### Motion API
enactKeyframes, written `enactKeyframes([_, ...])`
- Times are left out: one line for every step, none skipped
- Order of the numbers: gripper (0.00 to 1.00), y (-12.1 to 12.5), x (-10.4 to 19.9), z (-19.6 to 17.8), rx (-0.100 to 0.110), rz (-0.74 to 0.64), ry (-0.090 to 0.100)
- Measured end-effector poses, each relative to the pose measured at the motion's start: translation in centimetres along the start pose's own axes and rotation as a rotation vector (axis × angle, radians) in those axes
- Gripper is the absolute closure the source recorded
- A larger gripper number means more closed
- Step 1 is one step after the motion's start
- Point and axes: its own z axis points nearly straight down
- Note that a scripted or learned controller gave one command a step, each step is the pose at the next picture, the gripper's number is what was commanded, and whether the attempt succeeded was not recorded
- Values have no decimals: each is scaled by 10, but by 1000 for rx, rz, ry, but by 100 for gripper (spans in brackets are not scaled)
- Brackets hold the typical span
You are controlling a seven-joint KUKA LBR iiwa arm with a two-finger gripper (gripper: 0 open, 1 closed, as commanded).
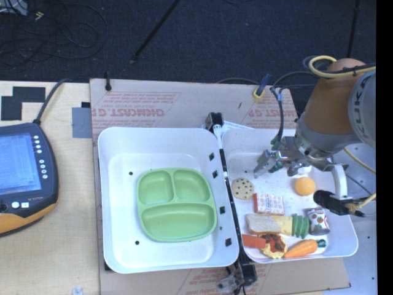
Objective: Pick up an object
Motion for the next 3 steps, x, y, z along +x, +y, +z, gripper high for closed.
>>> enactKeyframes([0,52,-43,-82,-13,1,-5])
enactKeyframes([0,62,-42,16,5,-1,0])
enactKeyframes([0,71,-40,106,-3,-3,-2])
